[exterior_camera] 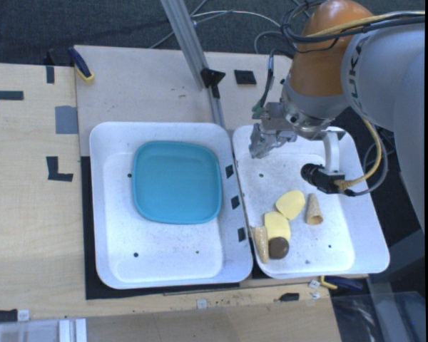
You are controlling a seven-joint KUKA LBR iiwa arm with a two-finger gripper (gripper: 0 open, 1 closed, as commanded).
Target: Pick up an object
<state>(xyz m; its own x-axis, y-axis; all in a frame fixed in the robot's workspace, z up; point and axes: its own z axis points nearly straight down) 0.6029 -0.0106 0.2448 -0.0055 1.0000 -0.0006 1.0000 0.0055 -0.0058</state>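
Several food pieces lie below tool; apparently apart.

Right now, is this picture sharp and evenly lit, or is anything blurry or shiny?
In the camera view the light is soft and even, with faint shadows; the orange band carries a bright sheen, the blue plate a dull one; the pincer and the small food pieces look slightly soft, so fine detail is lost.
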